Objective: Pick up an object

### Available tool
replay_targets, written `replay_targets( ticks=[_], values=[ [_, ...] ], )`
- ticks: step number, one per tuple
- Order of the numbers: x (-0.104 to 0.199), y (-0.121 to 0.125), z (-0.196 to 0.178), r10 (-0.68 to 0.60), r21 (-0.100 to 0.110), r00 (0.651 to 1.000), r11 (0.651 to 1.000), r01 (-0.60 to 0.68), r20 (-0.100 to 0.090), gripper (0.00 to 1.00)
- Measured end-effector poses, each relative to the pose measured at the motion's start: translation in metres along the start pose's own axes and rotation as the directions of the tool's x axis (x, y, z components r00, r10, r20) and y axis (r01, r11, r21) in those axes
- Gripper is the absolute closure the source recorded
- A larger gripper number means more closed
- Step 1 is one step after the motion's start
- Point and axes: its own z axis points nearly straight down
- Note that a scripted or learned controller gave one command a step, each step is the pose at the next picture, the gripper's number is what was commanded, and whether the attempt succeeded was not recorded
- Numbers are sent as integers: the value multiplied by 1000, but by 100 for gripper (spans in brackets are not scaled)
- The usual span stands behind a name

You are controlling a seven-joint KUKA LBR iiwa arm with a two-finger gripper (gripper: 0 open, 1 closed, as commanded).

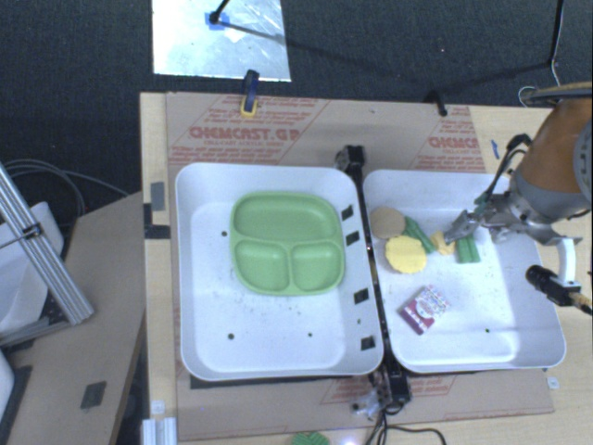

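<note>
A grey robot arm [556, 170] reaches into the right bin [482, 341], its gripper [460, 227] low beside a green piece [468, 248], yellow disc [406, 255], tan disc [387, 222] and pink packet [423, 309]. A green divided plate [287, 242] fills the left bin [204, 276].

Red printing on the board under the bins

The protective sheet [278, 123] on the bench reads "CHEMCAST GP" in red, far left beyond the left bin; the same repeated print at far right is too blurred to read.
</note>
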Motion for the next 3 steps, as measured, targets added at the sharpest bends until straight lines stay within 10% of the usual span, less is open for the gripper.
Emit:
replay_targets(
  ticks=[1,2,3],
  values=[
    [0,1,-11,0,-4,1000,1000,0,0,100],
    [0,1,-11,0,-3,1000,1000,0,0,0],
    [-2,2,30,0,22,1000,1000,1,-11,0]
  ],
)
